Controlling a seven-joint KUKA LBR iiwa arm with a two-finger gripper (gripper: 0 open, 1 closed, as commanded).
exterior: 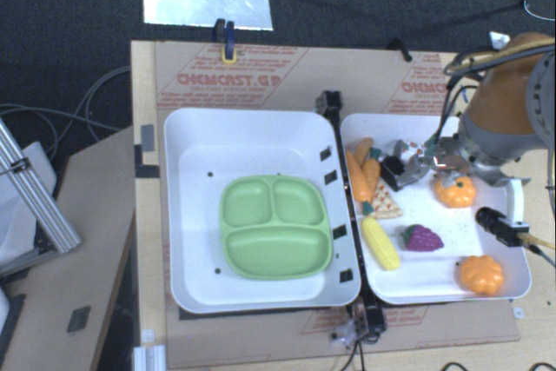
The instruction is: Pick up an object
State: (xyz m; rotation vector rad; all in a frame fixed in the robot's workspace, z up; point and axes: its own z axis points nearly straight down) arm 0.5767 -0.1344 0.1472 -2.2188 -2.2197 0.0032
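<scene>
The right bin (519, 278) holds toy food: two orange carrots (361, 173) lying together at its far left; a cracker-like wedge (383, 204) just nearer; a yellow corn cob (380, 241) along the left wall; purple grapes (422, 237) at centre; one small pumpkin (456, 191) farther right; another pumpkin (481, 273) at the near right corner.

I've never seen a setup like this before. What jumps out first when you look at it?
The green divided plate sits alone in the left bin, bright against the white. The right bin is crowded with toy food: carrots, a yellow corn cob, purple grapes and two small orange pumpkins. The grey and orange arm reaches in from the right, its tool low near the carrots.
</scene>
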